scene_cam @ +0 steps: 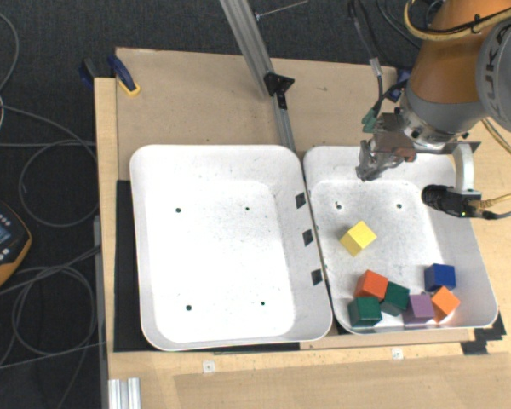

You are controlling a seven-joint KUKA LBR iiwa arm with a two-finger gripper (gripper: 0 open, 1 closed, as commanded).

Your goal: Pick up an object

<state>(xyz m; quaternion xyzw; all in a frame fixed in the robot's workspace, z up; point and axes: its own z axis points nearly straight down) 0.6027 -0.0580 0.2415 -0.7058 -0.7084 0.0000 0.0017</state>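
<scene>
Blocks in rt bin, claw behind.

A wooden surface carries two white bins; the left bin sits beside the right bin. A grey metal pole slants across the surface, and black cables lie on dark carpet.

You see a yellow cube alone mid-bin, tilted, and at its 5 o'clock a huddle of orange, green, purple, blue cubes.
</scene>
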